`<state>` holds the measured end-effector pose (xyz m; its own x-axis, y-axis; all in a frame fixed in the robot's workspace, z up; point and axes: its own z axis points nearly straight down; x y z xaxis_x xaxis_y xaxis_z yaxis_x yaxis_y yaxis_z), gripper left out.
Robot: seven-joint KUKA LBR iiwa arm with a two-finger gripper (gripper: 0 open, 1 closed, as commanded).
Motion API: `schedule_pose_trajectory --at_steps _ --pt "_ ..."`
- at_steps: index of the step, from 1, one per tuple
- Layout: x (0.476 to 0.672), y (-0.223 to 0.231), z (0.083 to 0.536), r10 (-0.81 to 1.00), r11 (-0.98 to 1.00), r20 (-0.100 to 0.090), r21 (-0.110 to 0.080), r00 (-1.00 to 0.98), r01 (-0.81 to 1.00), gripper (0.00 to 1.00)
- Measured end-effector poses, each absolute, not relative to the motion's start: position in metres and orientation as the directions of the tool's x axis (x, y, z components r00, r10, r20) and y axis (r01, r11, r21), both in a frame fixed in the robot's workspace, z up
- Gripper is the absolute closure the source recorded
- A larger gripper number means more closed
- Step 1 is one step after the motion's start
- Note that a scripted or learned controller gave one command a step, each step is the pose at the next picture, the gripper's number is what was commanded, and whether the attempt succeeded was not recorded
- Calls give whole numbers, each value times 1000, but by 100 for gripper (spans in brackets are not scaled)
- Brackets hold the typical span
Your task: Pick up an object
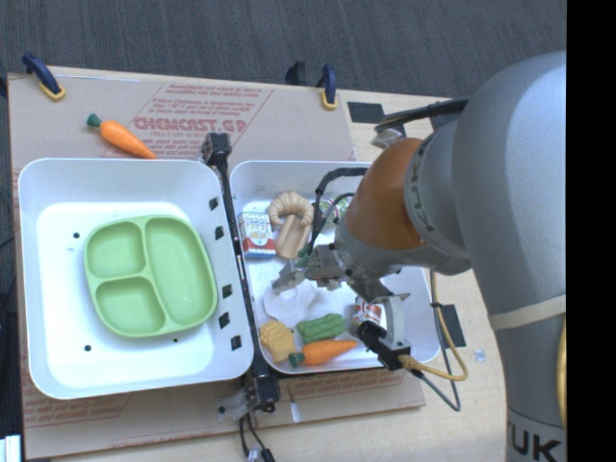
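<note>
The right bin (252,176) holds several toy foods. A tan bread piece (289,221) lies at the back, with a small red and white packet (255,232) to its left. Near the front are a white crumpled item (289,303), a yellow corn cob (276,339), a green pea pod (320,327) and an orange carrot (324,352). A red and white item (371,313) peeks out under the arm. My gripper (294,273) hangs low over the bin's middle, between the bread and the white item. The wrist hides the bin's right half.
A green divided plate (149,274) lies in the left bin (38,354). A second carrot (120,135) rests on the cardboard (279,114) behind the bins. Blue clamps (43,75) grip the board's back edge. A black divider (226,229) runs between the bins.
</note>
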<state>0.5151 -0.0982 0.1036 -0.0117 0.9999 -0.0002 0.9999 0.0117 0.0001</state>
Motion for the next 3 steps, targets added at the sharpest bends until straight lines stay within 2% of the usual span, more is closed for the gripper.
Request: schedule_pose_trajectory --at_steps 1,2,3 --pt "516 -98 114 1000 15 1 0 -15 1000 100" --pt "516 -98 114 1000 15 1 0 -15 1000 0" --pt "476 -100 91 1000 7 1 -4 -7 1000 0"
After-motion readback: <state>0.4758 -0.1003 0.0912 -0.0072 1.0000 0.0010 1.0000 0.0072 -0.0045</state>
